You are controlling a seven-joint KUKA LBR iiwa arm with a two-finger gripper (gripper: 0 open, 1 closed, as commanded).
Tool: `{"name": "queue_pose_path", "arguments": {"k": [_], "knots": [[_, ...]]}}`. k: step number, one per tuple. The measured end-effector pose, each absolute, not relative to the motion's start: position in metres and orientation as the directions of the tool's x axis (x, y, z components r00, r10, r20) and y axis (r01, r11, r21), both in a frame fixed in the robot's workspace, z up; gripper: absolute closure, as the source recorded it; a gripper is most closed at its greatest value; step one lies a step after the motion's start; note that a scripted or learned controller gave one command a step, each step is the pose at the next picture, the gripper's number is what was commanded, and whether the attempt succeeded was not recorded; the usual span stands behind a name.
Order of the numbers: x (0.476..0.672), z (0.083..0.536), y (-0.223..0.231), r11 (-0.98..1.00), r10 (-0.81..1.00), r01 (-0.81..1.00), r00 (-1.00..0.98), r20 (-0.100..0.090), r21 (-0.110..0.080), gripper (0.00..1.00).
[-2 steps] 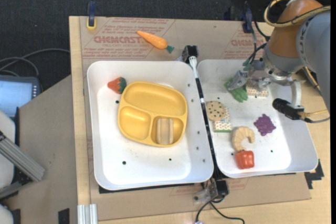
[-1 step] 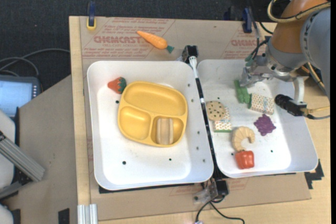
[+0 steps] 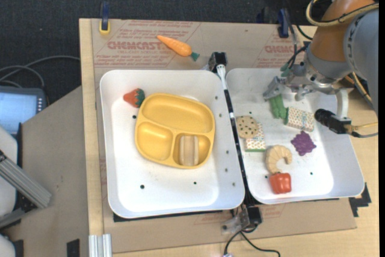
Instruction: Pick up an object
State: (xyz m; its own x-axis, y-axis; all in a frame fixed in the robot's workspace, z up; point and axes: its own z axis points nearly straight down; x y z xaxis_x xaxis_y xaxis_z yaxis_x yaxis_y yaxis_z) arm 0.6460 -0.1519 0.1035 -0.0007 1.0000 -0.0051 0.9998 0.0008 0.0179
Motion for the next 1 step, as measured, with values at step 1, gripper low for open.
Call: {"name": "queue_pose_path", "arguments": {"k": [1], "knots": [[0.6468,0.1145,-0.1521,0.001,1.000,1.000,-0.001,-0.006,0.022,1.00]]}}
